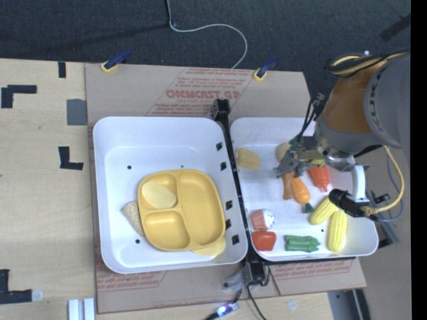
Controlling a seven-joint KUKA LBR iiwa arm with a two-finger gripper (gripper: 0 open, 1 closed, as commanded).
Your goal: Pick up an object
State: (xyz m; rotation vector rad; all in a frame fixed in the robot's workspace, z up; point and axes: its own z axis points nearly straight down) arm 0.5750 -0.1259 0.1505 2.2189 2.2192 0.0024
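green pepper (301,244), pincer (288,165) touching carrot (298,189)

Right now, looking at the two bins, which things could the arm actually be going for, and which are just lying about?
Within the job:
gripper, low in the right bin
orange carrot
two corn cobs
green pepper
tomato
pale yellow piece

Lying about:
yellow divided plate in the left bin
white cable
cardboard sheet

Bench (40,179), light wood with black markings, carries a cardboard sheet (193,92). Two white bins rest on it: left bin (110,145) at 9 o'clock, right bin (267,129) at 3 o'clock, touching.
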